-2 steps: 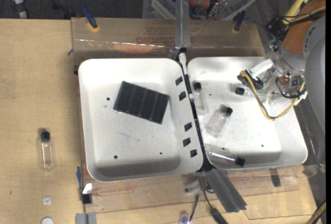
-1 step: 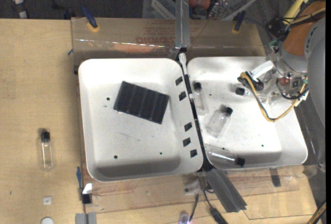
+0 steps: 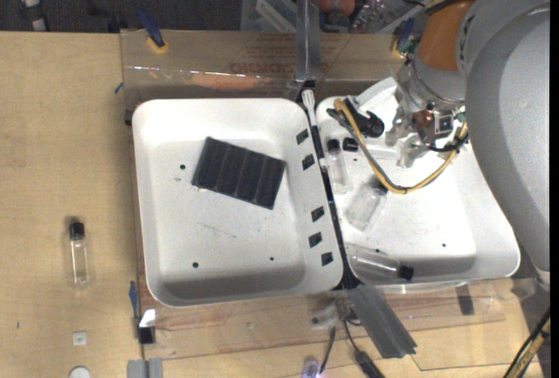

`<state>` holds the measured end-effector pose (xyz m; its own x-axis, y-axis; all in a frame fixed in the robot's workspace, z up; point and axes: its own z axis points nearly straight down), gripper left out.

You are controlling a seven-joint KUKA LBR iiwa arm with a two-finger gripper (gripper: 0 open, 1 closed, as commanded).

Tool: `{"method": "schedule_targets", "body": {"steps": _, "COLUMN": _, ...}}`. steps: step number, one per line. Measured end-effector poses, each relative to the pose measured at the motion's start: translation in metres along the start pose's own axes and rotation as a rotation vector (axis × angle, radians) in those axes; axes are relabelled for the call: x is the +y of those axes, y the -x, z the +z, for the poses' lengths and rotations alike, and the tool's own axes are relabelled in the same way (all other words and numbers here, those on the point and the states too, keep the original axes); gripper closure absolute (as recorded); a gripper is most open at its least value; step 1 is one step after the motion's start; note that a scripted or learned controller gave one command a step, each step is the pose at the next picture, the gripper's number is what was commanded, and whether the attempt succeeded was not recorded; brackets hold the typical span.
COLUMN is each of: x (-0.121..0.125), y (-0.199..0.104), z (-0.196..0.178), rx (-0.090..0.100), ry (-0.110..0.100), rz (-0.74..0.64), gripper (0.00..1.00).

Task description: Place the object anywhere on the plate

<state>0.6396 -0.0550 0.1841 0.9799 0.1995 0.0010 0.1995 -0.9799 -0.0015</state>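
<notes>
Right bin (image 3: 454,237) holds a clear vial (image 3: 363,205), judged light, rigid, slippery; grasp across mid-body; gripper (image 3: 408,151) closure cannot be told.

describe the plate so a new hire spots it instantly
Start at the two white bins side by side and take the left bin, the one away from the arm. On its floor, toward the upper middle, lies the plate: a flat, dark, ribbed rectangle, slightly tilted. Everything in the right bin is small and clear, like the vial.

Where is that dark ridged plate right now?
In the camera view, the dark plate lies flat in the left bin, in its upper middle, left of the divider between the bins.
</notes>
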Motion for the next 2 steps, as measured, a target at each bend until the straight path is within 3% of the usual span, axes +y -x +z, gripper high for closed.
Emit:
{"method": "schedule_targets", "body": {"steps": 1, "x": -0.048, "y": -0.019, "z": -0.026, "rx": 0.000, "ry": 0.001, "rz": -0.751, "gripper": 1.00}}
{"method": "schedule_targets", "body": {"steps": 2, "x": -0.107, "y": -0.036, "z": 0.000, "rx": -0.002, "ry": 0.001, "rz": -0.333, "gripper": 1.00}}
